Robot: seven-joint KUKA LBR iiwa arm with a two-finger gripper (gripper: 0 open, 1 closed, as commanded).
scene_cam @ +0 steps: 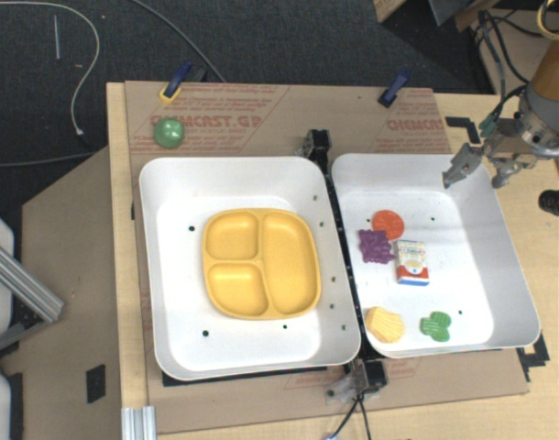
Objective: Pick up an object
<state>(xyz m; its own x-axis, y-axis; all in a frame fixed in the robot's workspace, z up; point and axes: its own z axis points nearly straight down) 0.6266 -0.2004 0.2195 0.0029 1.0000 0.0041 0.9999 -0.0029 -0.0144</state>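
Note:
The right bin (499,273) holds several small items: an orange disc (388,224), a purple piece (375,246), a small carton (411,262), a yellow shell-shaped piece (384,324) and a green piece (435,326). My gripper (481,170) hangs over the bin's far right corner, well above and to the right of the items. Its two fingers (460,168) are spread apart with nothing between them.
The left bin (169,246) holds a yellow divided plate (260,263). A green ball (169,133) lies on the cardboard behind the left bin. Two blue clamps (177,82) grip the board's far edge. Cables run across the dark floor at the upper left.

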